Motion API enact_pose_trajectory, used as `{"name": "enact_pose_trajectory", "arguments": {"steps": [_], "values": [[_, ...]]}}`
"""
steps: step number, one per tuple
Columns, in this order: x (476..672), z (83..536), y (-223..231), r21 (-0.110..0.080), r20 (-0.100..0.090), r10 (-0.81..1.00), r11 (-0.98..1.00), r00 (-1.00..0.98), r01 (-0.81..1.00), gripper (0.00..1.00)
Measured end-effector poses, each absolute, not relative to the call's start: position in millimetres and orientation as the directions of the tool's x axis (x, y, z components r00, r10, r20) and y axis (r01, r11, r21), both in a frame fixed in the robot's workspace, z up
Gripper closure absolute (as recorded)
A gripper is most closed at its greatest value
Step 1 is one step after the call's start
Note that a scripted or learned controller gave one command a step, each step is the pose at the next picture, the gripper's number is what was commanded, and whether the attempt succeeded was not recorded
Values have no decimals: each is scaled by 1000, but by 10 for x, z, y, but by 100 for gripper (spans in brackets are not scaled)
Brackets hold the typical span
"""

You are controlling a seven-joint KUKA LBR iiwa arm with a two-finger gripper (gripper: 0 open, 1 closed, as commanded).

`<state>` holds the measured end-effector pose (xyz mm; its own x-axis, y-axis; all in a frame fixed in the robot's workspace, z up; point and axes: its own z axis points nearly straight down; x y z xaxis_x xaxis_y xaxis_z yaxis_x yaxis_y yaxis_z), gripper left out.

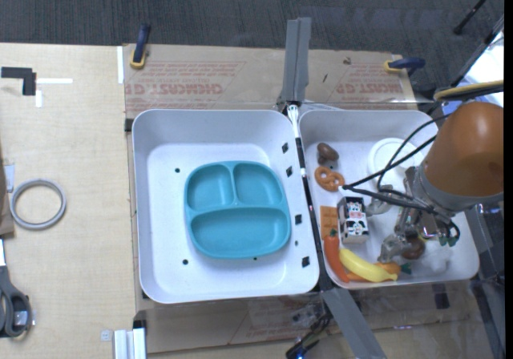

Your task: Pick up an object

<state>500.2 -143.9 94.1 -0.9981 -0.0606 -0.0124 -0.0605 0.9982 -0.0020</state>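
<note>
arm in from the right, orange band over the right bin. gripper down low in the front-right part of that bin, just beside a brown item. can't tell the tool's state; cabling and wrist hardware crowd that spot. can't tell whether it touches the brown item either.

right bin contents, back to front along its left side: small dark brown lump, pretzel just in front of it, orange block, black/white carton right next to the block. carrot runs along the front-left wall, banana lying across the front, touching or overlapping the carrot end. white round plate-like item toward the back, partly behind the cables.

left bin: teal divided plate sitting roughly centred, three compartments, nothing in them.

bench outside the bins: grey tape ring at far left, scissors near the front-left edge. cardboard sheet under the bins at the back, clamps on its corners.
</note>
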Motion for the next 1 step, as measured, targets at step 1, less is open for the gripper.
{"name": "enact_pose_trajectory", "arguments": {"steps": [1], "values": [[4901, 993, -1230, -7, -37, 8, 1000, -999, 8, 0]]}}
